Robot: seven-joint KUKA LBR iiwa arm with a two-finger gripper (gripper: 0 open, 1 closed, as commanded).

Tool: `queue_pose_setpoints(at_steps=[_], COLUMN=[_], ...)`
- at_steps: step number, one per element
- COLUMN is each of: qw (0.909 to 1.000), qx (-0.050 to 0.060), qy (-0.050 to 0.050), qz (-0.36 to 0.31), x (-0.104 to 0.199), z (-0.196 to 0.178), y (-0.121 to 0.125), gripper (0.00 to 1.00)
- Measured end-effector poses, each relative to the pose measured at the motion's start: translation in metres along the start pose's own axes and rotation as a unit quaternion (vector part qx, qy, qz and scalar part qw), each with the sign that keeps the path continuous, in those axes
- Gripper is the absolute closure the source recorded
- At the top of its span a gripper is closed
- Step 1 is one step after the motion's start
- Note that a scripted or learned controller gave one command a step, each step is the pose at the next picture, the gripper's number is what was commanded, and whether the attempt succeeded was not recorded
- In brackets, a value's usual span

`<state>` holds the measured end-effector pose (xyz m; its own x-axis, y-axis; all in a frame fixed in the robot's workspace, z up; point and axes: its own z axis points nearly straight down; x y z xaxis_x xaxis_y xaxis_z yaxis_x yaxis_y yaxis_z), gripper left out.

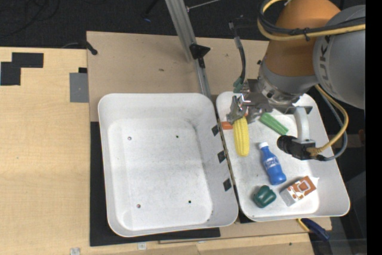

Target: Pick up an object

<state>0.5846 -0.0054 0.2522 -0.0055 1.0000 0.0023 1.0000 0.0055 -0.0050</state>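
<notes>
Left bin: shown bare, its floor marked by a few dark specks; it is set edge to edge with the right bin, presumably so that objects can be carried across the shared rim. Corn: laid lengthwise near the right bin's left wall, its upper end lying directly under the gripper. The gripper is lowered over that end, and the corn is judged to be the object being tried for; whether the fingers are apart or closed on it cannot be told, since the wrist hides them and the view is slanted. No object is seen lifted clear of the bin floor. Green stick: lying aslant just right of the corn, partly under the wrist. Blue bottle: lying on its side, cap toward the gripper, apart from the corn. Dark green block and small carton: resting near the front wall, well away from the gripper.
</notes>
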Motion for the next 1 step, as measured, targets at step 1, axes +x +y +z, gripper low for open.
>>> queue_pose_setpoints(at_steps=[1], qw=[1.0000], qx=[-0.001], qy=[0.000], qz=[0.000], x=[0.0516], z=[0.0016], y=[0.0100], gripper=[1.00])
